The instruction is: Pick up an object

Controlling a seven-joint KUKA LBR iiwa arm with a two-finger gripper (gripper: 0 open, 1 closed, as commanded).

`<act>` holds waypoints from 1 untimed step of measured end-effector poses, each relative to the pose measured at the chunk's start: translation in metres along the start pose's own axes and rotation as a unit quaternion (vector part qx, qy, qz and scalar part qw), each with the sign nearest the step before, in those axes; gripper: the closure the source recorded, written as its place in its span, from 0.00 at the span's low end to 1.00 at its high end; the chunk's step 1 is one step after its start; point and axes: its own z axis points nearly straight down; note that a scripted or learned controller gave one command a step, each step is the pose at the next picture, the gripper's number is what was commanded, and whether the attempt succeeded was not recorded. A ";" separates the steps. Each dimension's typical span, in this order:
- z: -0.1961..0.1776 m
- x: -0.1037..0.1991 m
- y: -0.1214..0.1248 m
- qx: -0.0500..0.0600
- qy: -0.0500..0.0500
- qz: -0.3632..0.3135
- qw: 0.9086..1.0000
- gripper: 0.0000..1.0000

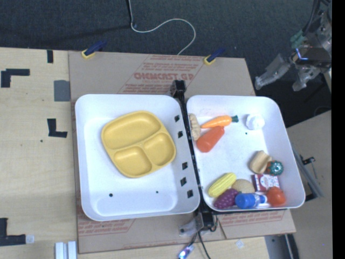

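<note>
The right bin (pixel 269 139) holds several toy foods. An orange carrot (pixel 218 122) and an orange-red pepper (pixel 209 139) lie near its left wall, with a small white piece (pixel 254 122) further right. A tan bread piece (pixel 260 161) and a teal ball (pixel 276 168) sit by the right wall. Along the front lie yellow corn (pixel 222 184), purple grapes (pixel 226 198), a blue item (pixel 247 200) and a red tomato (pixel 276 197). My gripper (pixel 283 80) hangs beyond the right bin's far right corner, fingers spread, nothing between them.
The left bin (pixel 91 161) carries a yellow divided plate (pixel 139 143). A black hinge strip (pixel 186 155) runs between the bins. Cardboard (pixel 156 72) lies under both, and a white cable (pixel 161 26) loops on the dark floor behind.
</note>
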 end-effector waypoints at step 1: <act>0.001 -0.002 0.001 0.009 -0.001 0.002 1.000 1.00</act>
